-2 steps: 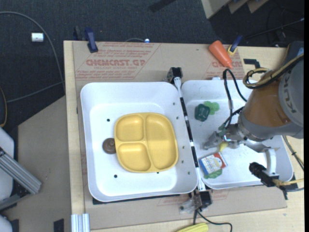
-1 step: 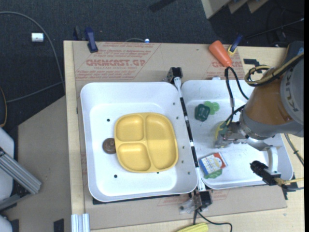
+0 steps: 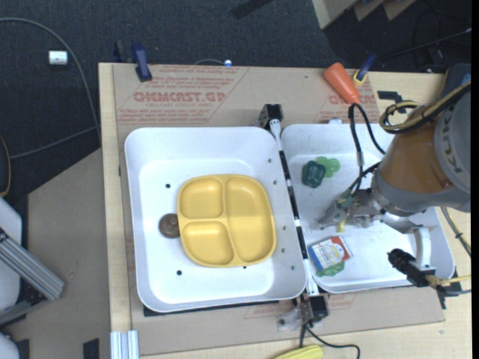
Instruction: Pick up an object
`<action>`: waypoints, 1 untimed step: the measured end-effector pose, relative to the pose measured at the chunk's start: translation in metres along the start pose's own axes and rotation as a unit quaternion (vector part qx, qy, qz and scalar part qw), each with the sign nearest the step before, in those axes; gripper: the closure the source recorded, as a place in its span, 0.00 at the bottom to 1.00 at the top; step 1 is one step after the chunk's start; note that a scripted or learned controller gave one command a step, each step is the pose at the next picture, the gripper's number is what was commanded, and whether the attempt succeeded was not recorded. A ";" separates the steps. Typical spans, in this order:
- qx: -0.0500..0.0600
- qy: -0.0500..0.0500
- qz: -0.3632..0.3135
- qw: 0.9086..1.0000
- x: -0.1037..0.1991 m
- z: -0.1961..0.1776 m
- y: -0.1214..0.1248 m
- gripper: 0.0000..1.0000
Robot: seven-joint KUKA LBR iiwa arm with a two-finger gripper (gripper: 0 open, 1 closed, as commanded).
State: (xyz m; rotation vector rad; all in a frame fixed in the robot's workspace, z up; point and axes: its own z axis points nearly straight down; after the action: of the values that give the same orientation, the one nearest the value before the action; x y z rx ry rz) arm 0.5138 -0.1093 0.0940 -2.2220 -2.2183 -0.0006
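While the arm [image 3: 419,163] reaches in from the right and hangs over the right bin [image 3: 441,256], you are at the approach step: the claw [image 3: 346,209] sits low above the bin floor, between two candidate objects, and nothing is lifted yet. Its metal tip is small and partly lost against the white plastic, so you cannot tell how far it is open, and no object shows within its grasp.

Candidates in the right bin: a green object [image 3: 317,170], seemingly a darker block with a lighter piece just beside it, lies near the bin's far left corner, beyond the claw; a small flat packet [image 3: 329,255] with a white, red and blue face and a green edge lies near the front left, on the near side of the claw. Both lie apart from the claw tip.

The left bin [image 3: 142,200] holds a yellow divided plate [image 3: 226,221] with three compartments, and a small brown round object [image 3: 170,225] touching or tucked under its left edge. These are well apart from the claw and unlikely targets for this try.

For the next move, judge which neighbour is closer in line, then centre over it, descend and close. The green object looks the easier grip, since it stands proud of the floor; the flat packet offers little edge and may slide. An orange-handled tool [image 3: 342,83] rests on the table behind the bins.
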 end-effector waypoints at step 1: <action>-0.001 -0.001 -0.001 1.000 0.015 0.010 0.016 0.00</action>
State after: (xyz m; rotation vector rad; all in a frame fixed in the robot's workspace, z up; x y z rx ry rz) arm 0.5295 -0.0946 0.0843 -2.2210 -2.2228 -0.0012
